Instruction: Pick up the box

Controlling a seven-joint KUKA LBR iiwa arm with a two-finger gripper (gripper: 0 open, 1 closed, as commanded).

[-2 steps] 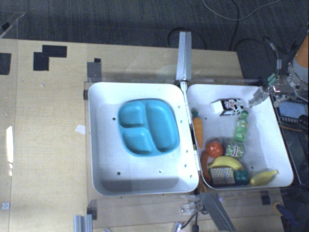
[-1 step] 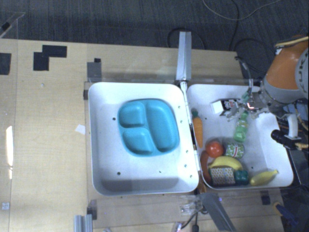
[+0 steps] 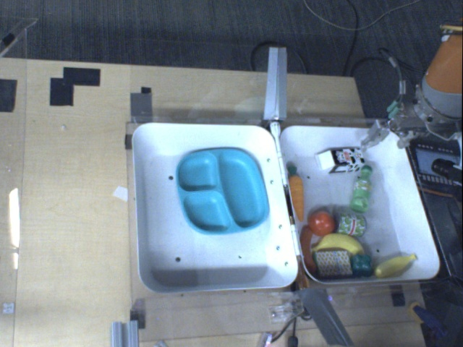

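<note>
Underneath, a pale wooden bench [image 3: 65, 215] meets dark carpet [image 3: 145, 13] and cable [image 3: 347, 9].

A blue divided tray [image 3: 220, 190] is lying mid left bin [image 3: 155, 266]; at the right bin's [image 3: 427, 241] six o'clock, a tomato [image 3: 323, 222], bananas [image 3: 340, 243] and possibly a sponge [image 3: 333, 264] are crowding together.

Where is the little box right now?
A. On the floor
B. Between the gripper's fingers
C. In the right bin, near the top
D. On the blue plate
C: the box lies on the right bin's floor near its far edge, apart from the gripper.
</note>
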